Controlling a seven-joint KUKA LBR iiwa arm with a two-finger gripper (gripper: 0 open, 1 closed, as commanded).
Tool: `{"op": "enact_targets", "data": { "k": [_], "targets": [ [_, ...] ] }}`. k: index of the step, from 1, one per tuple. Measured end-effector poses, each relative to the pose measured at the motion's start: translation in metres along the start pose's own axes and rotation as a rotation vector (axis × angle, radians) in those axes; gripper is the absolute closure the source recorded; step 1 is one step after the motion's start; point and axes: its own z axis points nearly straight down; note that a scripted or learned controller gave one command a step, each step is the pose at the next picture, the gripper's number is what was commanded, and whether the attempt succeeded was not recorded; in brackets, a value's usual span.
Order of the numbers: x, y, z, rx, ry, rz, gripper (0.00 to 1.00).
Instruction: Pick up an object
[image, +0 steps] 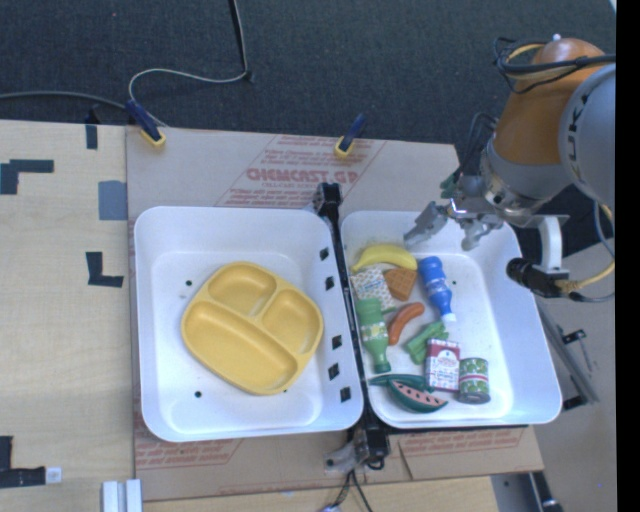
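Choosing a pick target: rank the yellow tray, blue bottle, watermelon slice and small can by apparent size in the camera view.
1. Yellow tray
2. Watermelon slice
3. Blue bottle, close to the slice, so that order is unsure
4. Small can

We see a yellow tray (252, 326) in a white bin (160, 300), a yellow banana (384, 257), blue bottle (435, 284), green bottle (374, 335), orange carrot (405, 321), red carton (442, 364) and red-and-green watermelon slice (410, 393).
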Motion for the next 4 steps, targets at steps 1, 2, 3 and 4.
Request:
{"op": "enact_targets", "data": {
  "k": [1,2,3,4],
  "targets": [
    [-0.018,-0.013,0.127,-0.003,-0.001,0.001,0.00],
    [-0.018,-0.014,0.119,0.000,0.000,0.001,1.00],
    [0.027,-0.028,0.029,-0.002,0.000,0.000,1.00],
    [0.027,-0.028,0.030,-0.001,0.000,0.000,0.00]
  ]
}}
